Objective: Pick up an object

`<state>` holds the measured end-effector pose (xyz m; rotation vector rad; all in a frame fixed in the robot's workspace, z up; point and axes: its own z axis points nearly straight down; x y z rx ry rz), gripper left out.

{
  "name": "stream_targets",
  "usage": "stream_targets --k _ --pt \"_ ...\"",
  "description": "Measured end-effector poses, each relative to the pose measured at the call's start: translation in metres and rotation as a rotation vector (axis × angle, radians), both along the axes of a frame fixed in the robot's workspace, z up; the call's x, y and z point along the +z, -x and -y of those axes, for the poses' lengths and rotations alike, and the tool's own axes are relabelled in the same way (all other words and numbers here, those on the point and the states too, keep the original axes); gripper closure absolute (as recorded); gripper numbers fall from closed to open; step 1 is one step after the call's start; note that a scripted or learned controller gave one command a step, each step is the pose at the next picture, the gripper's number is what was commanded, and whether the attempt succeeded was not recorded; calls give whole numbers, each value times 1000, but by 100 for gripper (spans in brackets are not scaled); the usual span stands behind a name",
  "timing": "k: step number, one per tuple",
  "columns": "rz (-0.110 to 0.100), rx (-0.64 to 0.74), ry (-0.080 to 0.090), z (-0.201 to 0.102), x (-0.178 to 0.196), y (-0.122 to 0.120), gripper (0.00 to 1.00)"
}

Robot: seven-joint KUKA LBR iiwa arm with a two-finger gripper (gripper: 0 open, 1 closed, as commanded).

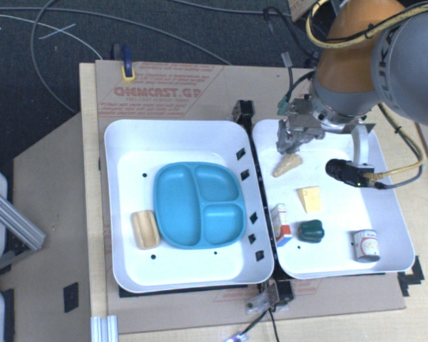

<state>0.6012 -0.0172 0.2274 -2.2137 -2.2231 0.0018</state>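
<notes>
My gripper (291, 146) hangs over the back left part of the right bin (385, 258), just above a tan, wedge-shaped piece (287, 165) that lies on the bin floor. A yellow block (309, 199) sits near the bin's middle. Closer to the front lie a dark green object (312, 231), a small red and white item (279, 221) against the left wall, and a little white can (367, 245) at the right. Nothing shows between the fingers.
The left bin (121, 148) holds a blue divided plate (198, 204) and a tan bread-like piece (145, 229) beside it. A black cylinder with a yellow cable (349, 172) juts from the arm over the right bin. Cables trail across the dark floor behind the bench.
</notes>
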Motion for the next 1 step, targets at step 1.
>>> stream_targets --k 1 --pt "0 -1 0 -49 6 24 100"
